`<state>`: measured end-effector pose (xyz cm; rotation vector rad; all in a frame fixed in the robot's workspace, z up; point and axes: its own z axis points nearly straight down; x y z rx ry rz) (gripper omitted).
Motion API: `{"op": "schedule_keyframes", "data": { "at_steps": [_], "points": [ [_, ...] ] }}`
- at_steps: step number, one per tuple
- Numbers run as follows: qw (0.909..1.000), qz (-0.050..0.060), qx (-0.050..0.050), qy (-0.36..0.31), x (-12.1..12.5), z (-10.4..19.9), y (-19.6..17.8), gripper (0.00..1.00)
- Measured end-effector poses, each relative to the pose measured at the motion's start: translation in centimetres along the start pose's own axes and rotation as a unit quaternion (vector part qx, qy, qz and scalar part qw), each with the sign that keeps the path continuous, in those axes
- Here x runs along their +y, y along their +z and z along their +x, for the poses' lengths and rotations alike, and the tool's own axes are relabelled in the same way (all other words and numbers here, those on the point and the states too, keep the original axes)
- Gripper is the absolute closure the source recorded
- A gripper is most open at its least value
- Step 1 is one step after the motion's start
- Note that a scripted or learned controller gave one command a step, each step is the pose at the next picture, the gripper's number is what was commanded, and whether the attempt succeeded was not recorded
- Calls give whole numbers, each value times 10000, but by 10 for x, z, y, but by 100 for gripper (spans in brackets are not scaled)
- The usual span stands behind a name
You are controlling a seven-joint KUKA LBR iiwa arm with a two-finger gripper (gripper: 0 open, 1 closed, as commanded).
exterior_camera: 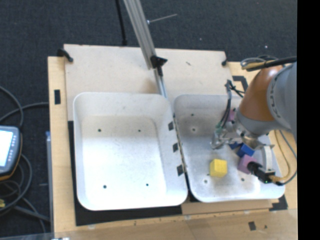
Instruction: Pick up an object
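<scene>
A yellow block (218,167) lies on the floor of the right bin (197,109), toward its front. A blue block (246,149) and a pink block (245,162) sit close together at the bin's right side, partly under the arm. My gripper (220,138) hangs low in the right bin, just above and behind the yellow block and left of the blue one. The grey arm with its orange band (257,91) comes in from the right and covers part of the bin.
The left bin (87,104) stands beside the right one, sharing a middle wall. A slanted metal pole (142,34) rises from behind the bins. A handheld screen (7,151) and cables lie off the bench at the left.
</scene>
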<state>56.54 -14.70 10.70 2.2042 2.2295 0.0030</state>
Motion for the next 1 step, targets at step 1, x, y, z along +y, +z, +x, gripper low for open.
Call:
{"op": "schedule_keyframes", "data": {
  "at_steps": [1],
  "points": [
    [10000,11,-2,-8,-1,0,1,0]
  ]
}}
